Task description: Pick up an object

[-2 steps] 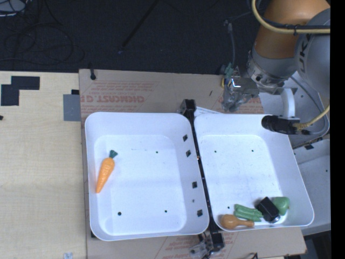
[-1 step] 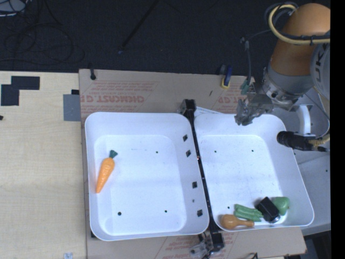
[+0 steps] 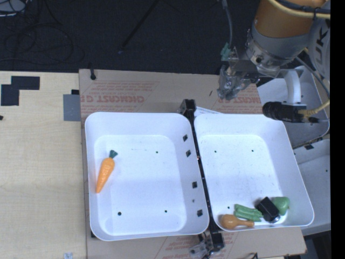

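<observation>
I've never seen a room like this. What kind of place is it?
Most likely a robot lab. A big grey and orange robot arm with a pincer hangs over two white bins holding toy food, like a carrot. Loose cables lie behind the bench.

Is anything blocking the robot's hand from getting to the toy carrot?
Nothing visible does. The gripper hangs above the bench behind the right bin. The carrot lies alone at the left side of the left bin, open from above. The low walls between the bins lie under the path.
</observation>
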`<state>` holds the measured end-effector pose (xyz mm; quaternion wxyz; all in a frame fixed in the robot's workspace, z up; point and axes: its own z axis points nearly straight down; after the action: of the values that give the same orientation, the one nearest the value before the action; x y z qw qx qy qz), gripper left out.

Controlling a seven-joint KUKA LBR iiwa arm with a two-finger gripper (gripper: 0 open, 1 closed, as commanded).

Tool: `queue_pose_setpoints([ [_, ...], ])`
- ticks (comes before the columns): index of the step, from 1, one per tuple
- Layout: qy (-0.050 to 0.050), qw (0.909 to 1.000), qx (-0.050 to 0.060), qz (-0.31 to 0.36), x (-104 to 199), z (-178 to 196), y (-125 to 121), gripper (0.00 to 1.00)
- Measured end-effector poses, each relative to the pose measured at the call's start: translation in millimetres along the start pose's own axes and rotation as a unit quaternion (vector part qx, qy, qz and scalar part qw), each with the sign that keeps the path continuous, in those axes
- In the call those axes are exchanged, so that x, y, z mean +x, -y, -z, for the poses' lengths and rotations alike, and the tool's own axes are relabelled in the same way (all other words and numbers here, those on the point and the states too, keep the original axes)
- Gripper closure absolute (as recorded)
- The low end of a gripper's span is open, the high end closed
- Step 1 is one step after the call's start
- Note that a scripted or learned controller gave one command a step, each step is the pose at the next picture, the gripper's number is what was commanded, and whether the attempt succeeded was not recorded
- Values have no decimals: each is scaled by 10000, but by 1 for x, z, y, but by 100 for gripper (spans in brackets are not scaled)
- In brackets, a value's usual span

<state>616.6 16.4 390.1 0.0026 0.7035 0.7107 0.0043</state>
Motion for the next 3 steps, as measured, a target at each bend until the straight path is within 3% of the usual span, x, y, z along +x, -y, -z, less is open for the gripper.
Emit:
queue_pose_setpoints([
  [1,16,9999,107,-57,-15,-140,0,100],
  [2,3,10000,8,-13,53,-48,-29,100],
  [3,4,10000,42,-18,127,-9,-21,100],
])
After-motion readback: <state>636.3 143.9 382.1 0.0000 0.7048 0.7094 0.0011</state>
